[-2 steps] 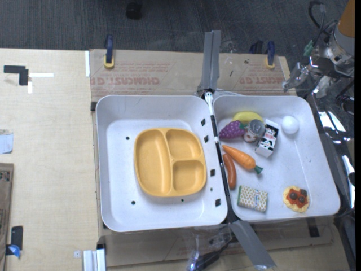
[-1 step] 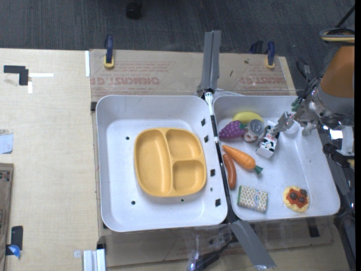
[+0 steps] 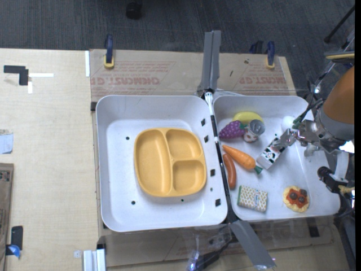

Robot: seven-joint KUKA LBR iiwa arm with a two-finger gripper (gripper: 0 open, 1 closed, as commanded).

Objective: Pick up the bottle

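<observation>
The bottle (image 3: 271,153) is a small white carton-like one with black patches. It lies tilted in the middle of the right bin (image 3: 321,208), its top end pointing up and to the right. My gripper (image 3: 296,134) reaches in from the right edge under the grey arm with its orange band (image 3: 344,97). The gripper's tip is right at the bottle's upper end; whether it touches or grips the bottle is not visible from here.
Around the bottle lie a carrot (image 3: 240,157), a sausage (image 3: 230,171), purple grapes (image 3: 231,130), a banana (image 3: 248,116), a small can (image 3: 256,127), a cracker (image 3: 252,198) and a mini pizza (image 3: 296,198). The left bin (image 3: 113,129) holds a yellow divided plate (image 3: 169,162).
</observation>
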